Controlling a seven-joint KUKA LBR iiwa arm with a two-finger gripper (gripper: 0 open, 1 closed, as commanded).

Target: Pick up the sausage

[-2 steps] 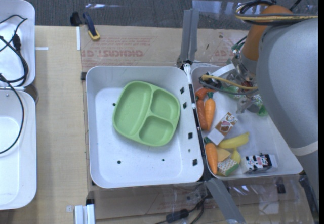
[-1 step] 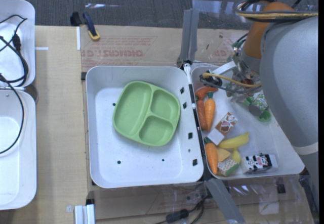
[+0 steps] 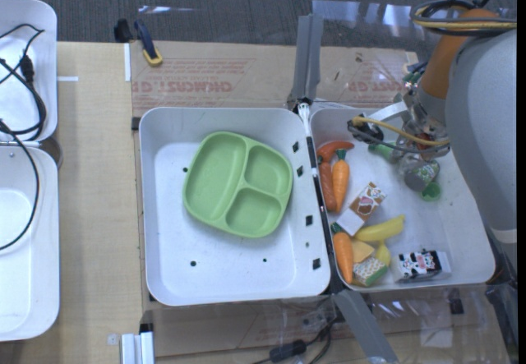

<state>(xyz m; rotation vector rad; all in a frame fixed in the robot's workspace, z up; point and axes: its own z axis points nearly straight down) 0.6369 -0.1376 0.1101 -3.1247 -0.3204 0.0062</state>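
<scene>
The sausage (image 3: 334, 147), a short reddish-orange curved piece, lies at the far left of the right bin (image 3: 468, 214), beside the divider. Just below it are two orange carrots with green tops (image 3: 339, 183). My gripper (image 3: 417, 167) hangs low over the upper middle of the right bin, about a hand's width to the right of the sausage and apart from it. It sits right over a small green item (image 3: 429, 187), and the wrist and cables hide its tips.
The left bin (image 3: 164, 255) holds a green divided plate (image 3: 238, 183). Also in the right bin are a banana (image 3: 381, 229), a small printed box (image 3: 367, 200), another carrot (image 3: 343, 251), a sandwich piece (image 3: 370, 270) and a milk carton (image 3: 421, 264). The arm's bulk covers the bin's right side.
</scene>
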